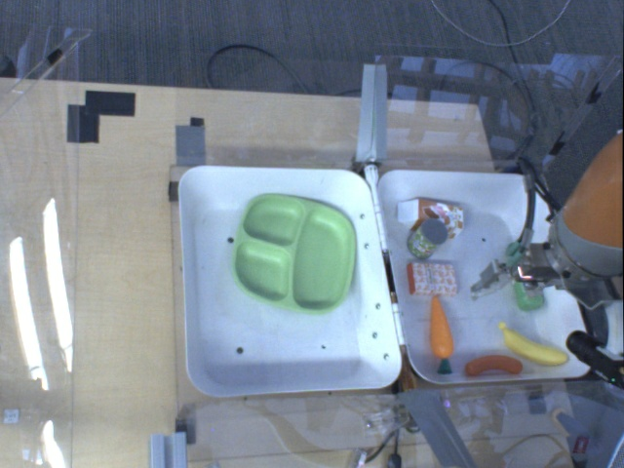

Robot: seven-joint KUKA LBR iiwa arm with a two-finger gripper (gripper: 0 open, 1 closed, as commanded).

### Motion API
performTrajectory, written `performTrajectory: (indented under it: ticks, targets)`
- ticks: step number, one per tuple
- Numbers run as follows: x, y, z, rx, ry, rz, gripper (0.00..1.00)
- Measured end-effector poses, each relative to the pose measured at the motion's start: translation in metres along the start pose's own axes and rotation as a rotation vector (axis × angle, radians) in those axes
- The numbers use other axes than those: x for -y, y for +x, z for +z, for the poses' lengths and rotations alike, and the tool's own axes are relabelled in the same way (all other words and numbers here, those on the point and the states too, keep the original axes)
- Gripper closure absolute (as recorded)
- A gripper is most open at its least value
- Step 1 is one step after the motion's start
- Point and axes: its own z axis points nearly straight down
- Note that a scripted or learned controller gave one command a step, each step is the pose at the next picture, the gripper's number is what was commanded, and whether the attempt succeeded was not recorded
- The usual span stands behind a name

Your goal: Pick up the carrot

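Lowest in the right white bin (487, 188), beside a red sausage (493, 366), lies the small orange plastic carrot (442, 330): light, stiff, probably slick; grasp mid-body. Two-finger gripper (495, 277) hovers near, seemingly open, empty.

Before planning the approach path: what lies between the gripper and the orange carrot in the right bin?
In the camera view, bare white bin floor separates the gripper from the orange carrot.
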Motion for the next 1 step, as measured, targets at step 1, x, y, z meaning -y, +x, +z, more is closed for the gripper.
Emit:
performTrajectory:
  ticks: [1]
  targets:
    - [-0.0161, 0.0476, 0.0957, 0.002, -0.009, -0.16, 0.0]
